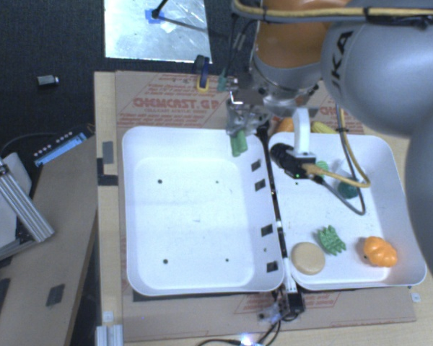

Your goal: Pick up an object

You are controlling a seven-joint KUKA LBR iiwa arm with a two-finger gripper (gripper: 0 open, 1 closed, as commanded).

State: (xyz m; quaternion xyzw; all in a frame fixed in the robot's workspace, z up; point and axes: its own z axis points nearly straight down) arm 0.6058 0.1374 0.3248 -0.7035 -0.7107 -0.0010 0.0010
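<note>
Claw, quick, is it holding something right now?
Claw: closed on a green object, held over the far right corner of the left bin.

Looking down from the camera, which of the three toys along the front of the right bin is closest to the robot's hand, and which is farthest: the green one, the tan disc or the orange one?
Measured from the hand, at the back of the bins by the divider:
1. Green toy, mid-front of the right bin.
2. Tan disc, front-left corner of that bin; close to the green toy's distance, so this order is tentative.
3. Orange toy, front right, plainly farthest.
</note>
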